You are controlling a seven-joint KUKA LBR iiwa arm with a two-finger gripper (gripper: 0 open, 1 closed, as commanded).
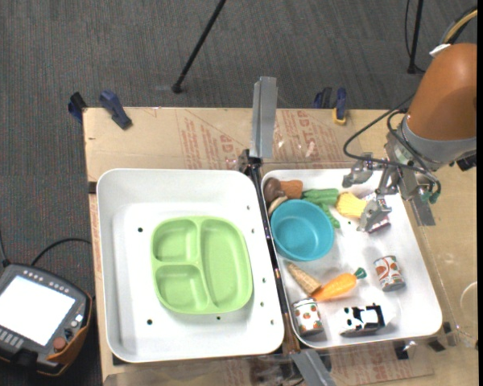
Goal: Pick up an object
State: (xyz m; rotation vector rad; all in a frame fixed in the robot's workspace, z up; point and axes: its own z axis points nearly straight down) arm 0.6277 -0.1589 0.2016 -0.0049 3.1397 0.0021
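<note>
The right bin (414, 240) holds several small items: a blue bowl (302, 230), a yellow piece (350, 206), a green vegetable (320, 195), a brown item (286, 188), an orange carrot (336, 286), a waffle cone (303, 277), a small can (389, 273), a second can (307, 316) and a black-and-white carton (362, 318). My gripper (376, 213) hangs over the upper right part of this bin, just right of the yellow piece and above the small can. Nothing is visibly lifted off the bin floor.
The left bin (121, 215) holds a green divided plate (201, 264). A grey upright post (263, 119) stands behind the gap between the bins. Blue clamps (113, 107) grip the cardboard at the back. A teach pendant (32, 312) lies on the floor at left.
</note>
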